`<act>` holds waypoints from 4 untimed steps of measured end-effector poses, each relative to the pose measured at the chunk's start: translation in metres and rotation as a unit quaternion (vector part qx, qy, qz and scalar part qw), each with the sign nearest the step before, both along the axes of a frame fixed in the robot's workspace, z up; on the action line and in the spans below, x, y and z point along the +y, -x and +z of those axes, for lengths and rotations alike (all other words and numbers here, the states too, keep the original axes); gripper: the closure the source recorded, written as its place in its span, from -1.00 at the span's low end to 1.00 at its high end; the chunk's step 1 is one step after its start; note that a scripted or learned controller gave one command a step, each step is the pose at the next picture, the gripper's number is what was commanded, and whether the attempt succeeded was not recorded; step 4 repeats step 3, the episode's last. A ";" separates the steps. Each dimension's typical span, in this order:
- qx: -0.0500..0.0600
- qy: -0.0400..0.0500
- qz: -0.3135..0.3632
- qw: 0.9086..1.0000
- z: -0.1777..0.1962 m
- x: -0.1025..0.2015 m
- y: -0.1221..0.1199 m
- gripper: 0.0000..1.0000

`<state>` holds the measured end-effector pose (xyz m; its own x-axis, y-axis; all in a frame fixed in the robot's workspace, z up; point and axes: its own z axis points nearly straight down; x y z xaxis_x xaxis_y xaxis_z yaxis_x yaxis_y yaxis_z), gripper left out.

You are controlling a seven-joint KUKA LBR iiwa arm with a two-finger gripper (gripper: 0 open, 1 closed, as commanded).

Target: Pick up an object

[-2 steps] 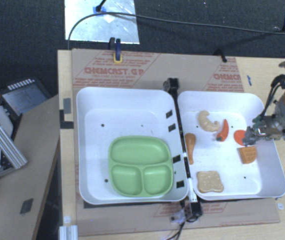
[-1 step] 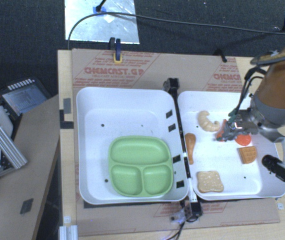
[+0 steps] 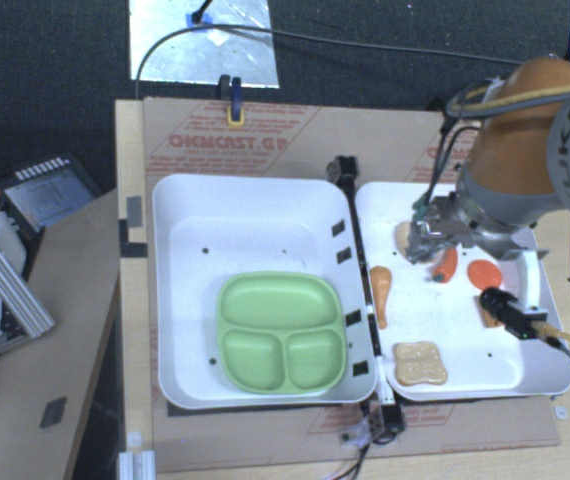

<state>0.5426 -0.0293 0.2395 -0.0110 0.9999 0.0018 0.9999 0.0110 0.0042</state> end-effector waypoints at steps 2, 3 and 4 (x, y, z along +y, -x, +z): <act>0.000 0.000 -0.001 1.000 0.006 0.098 -0.045 1.00; 0.001 0.000 -0.001 1.000 -0.005 0.134 -0.068 1.00; 0.001 0.000 -0.001 1.000 -0.005 0.134 -0.068 1.00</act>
